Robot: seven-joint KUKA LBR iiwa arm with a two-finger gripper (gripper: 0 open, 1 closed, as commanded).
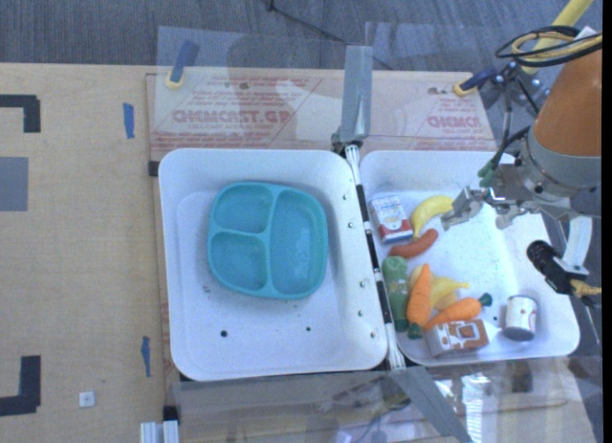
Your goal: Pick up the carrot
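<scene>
While the gripper [470, 204] hovers beside the banana [431, 210], its finger state untellable, the carrot [419, 295] lies below the banana in the right bin [545, 341]; approach underway, descent next.

The grey arm [559, 159] comes in from the right, its orange band [572, 106] bulking large above the wrist. The tool [466, 208] juts out leftward from the wrist, low and slightly angled down, its tip too small and blurred to read.
</scene>
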